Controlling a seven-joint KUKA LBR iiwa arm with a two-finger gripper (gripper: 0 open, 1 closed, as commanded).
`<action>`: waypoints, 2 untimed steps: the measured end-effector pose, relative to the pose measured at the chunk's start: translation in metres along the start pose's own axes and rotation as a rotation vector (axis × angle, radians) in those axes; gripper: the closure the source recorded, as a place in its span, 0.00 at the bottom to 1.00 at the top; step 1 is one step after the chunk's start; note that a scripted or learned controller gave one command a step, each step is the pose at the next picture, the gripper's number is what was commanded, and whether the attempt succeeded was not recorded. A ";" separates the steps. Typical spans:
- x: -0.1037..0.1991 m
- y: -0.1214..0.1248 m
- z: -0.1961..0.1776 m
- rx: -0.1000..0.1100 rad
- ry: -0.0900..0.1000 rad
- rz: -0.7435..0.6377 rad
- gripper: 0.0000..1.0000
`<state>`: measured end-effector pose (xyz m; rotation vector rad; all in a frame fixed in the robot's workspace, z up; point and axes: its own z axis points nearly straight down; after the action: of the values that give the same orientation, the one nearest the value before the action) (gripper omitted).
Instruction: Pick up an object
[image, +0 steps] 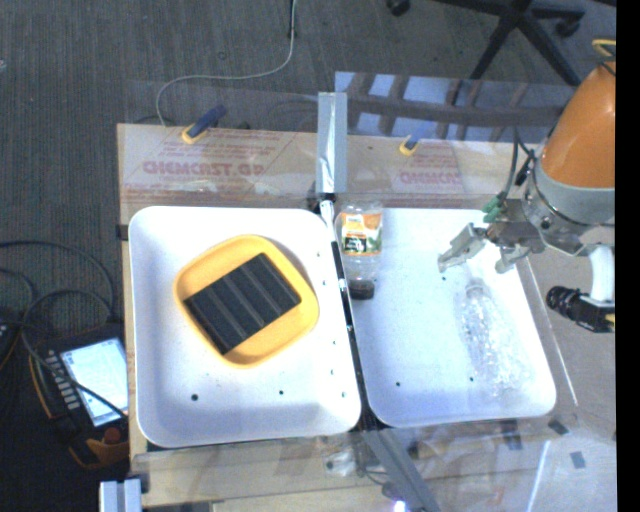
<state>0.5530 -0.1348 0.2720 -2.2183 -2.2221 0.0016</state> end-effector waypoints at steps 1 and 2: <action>0.080 0.015 0.089 0.001 0.000 -0.055 0.00; 0.079 0.023 0.053 0.000 0.000 -0.049 0.00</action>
<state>0.5754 -0.0552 0.2188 -2.1630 -2.2759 0.0008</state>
